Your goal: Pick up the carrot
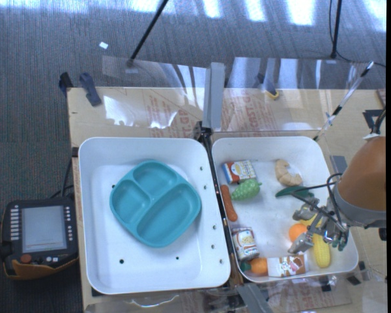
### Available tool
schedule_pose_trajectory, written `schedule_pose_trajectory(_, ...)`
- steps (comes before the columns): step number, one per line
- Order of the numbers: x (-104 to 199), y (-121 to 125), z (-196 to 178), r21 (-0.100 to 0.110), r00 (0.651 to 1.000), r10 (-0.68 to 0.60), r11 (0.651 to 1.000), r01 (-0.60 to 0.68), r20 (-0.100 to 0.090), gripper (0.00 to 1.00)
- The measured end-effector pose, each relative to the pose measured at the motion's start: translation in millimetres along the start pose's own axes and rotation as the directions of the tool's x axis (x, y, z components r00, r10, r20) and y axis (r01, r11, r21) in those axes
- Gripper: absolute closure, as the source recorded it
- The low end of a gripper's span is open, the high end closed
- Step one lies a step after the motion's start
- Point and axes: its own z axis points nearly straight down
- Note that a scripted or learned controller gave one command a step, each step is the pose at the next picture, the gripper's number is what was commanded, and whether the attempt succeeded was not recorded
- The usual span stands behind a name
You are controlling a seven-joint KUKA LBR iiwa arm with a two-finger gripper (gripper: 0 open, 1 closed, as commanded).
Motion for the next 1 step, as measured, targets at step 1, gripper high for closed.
schedule_pose_trajectory(1, 0.3, 29.0, 6.8, 0.013, 0.945, 0.325, 0.946, -0.324, -0.026, 0.0)
